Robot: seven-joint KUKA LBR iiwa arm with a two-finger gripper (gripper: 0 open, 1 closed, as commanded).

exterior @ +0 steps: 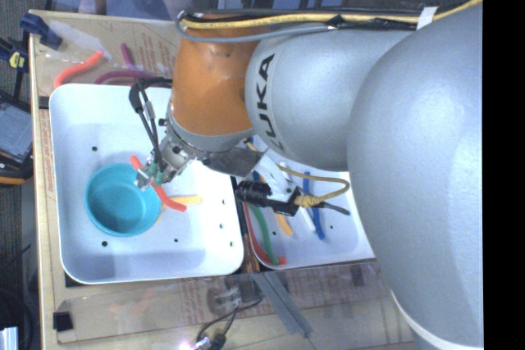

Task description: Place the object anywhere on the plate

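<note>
The small red plastic strip (168,200) lies in the left white bin (74,119), just beside the rim of the round teal plate (121,201), its long axis slanting toward the lower right. The grey arm (344,86) hides much of the right bin (344,246). The gripper (152,170) hangs over the plate's edge; whether its fingers grip cannot be told. A yellow piece (190,198) lies beside the strip.

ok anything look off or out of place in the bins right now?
Nothing spilled or damaged. The blue plate sits flat in the left bin. The gripper hangs at its rim, with a red piece and a yellow piece lying beside the plate, not on it.
</note>
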